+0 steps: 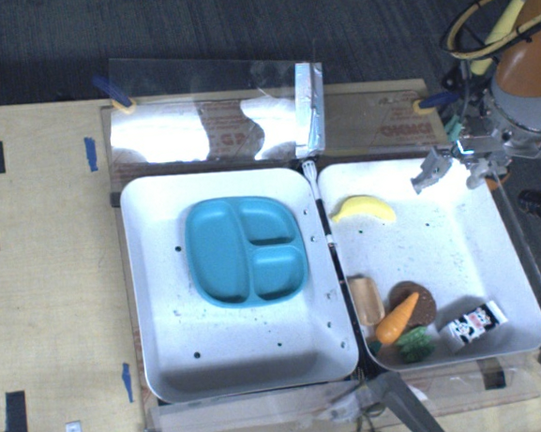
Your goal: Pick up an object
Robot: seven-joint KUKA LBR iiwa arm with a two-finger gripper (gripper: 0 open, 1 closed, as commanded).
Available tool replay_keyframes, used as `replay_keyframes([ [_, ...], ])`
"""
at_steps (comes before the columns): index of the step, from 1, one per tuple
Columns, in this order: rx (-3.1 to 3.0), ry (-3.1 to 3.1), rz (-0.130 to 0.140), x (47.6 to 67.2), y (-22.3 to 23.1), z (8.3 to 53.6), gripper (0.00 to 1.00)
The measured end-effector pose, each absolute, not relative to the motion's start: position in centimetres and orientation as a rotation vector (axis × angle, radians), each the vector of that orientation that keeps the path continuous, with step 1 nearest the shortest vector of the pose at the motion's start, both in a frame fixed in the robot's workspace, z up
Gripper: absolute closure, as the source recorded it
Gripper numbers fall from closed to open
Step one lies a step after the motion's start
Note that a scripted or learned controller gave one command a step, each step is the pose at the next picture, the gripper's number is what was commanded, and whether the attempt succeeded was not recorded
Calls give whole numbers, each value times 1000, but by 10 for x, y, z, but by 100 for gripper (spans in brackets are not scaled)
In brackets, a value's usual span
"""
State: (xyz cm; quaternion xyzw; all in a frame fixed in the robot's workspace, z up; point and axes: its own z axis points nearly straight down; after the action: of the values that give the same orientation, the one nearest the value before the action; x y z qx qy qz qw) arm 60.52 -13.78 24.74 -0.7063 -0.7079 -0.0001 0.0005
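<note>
The right bin (pixel 462 250) holds a yellow banana (pixel 364 210) near its far left. Along its front lie a tan block (pixel 365 296), an orange carrot (pixel 397 320), a brown round piece (pixel 417 299), a green piece (pixel 414 344) and a small black-and-white carton (pixel 475 322). My gripper (pixel 452 174) hangs over the bin's far right corner, to the right of the banana. It is open, its fingers (pixel 424 175) spread with nothing between them.
A blue divided plate (pixel 247 250) lies in the left bin (pixel 159 342). A clear panel with a metal bracket (pixel 306 108) stands behind the bins. Yellow cables (pixel 489 22) loop by the arm at the top right.
</note>
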Motion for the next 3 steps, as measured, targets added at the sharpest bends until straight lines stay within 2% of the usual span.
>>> replay_keyframes([
  [1,-2059,-2378,-3,611,-123,266,0],
  [2,-2046,-2380,3,656,-94,207,0],
  [3,-1794,-2573,3,666,-100,95,0],
])
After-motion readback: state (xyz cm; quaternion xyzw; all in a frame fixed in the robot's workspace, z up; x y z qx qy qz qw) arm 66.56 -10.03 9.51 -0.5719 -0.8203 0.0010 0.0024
